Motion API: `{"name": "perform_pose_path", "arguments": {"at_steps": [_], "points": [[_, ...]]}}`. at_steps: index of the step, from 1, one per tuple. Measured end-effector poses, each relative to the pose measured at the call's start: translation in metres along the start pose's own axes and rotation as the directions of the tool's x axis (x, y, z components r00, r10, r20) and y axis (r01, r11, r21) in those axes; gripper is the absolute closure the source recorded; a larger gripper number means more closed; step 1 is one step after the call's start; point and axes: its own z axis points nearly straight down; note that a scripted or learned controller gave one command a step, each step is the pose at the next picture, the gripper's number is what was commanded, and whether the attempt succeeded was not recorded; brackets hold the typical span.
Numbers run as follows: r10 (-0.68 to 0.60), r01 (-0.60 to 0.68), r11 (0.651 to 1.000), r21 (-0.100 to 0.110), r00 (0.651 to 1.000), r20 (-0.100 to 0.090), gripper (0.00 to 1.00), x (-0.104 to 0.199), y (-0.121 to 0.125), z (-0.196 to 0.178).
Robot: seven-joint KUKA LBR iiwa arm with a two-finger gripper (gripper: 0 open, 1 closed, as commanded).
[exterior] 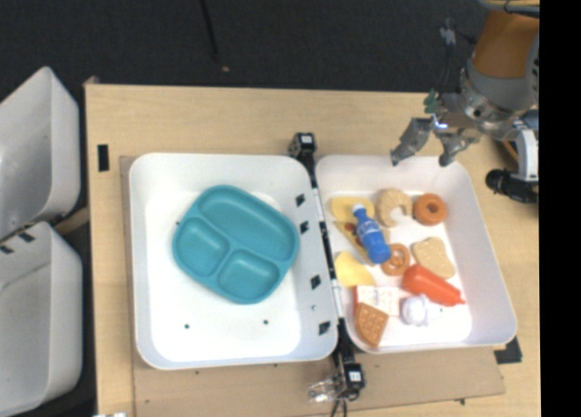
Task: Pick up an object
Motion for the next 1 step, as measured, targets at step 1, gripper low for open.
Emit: {"name": "perform_pose_path", "arguments": {"at_steps": [1], "points": [[-0.002,0.002,1.000,-0.010,1.000,0.001,0.00,0.0004,0.0017,-0.0060]]}}
